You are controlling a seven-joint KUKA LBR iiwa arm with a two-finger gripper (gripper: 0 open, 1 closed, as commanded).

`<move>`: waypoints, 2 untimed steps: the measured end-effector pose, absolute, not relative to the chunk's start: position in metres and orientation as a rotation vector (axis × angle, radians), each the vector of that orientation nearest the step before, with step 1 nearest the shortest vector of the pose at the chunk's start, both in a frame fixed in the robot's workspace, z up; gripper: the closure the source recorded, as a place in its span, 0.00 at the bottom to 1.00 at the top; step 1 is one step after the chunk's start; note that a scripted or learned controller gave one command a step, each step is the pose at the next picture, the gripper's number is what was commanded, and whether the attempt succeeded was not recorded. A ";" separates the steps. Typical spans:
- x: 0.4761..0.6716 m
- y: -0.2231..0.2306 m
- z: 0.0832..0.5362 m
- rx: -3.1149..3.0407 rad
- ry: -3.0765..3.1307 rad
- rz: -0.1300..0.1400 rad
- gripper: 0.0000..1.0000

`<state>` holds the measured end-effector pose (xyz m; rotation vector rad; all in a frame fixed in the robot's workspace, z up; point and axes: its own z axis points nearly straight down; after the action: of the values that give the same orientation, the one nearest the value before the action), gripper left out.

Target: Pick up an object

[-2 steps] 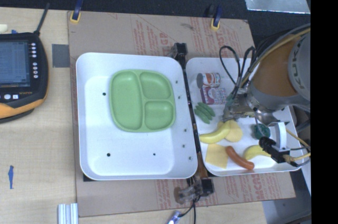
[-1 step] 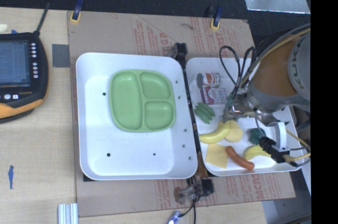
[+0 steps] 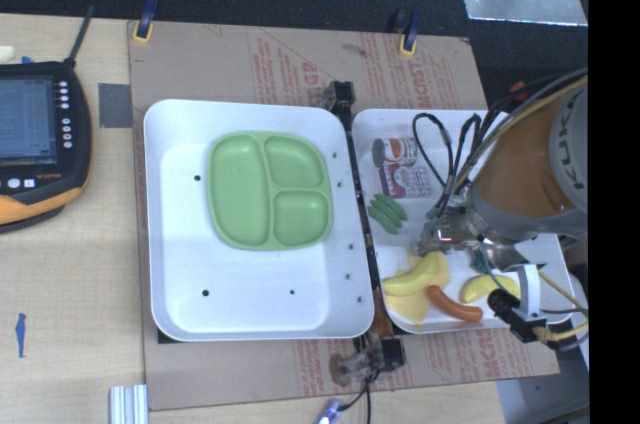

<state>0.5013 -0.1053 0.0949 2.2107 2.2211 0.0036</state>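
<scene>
Two white bins sit side by side on the counter [image 3: 90,312]. At lower right, the claw [image 3: 437,239] hangs in the right bin [image 3: 372,127], just above a yellow banana [image 3: 415,278] and an orange sausage [image 3: 455,305]; whether it is gripping anything cannot be told. A green divided plate [image 3: 268,190] lies in the left bin [image 3: 175,262].

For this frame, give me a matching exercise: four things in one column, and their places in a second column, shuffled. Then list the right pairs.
Things:
1. green divided plate
2. orange hot dog toy
3. green bean pod toy
4. orange-edged handheld control pendant

Places:
A. right bin, along its near edge
B. on the bench, left of both bins
C. middle of the left bin
D. right bin, close to its left wall, below a small printed packet

Pairs: 1-C, 2-A, 3-D, 4-B
</scene>
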 end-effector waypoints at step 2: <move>0.567 -0.153 0.100 2.215 2.224 0.000 0.00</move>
<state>0.5666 -0.1528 0.1005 2.2148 2.2238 0.0001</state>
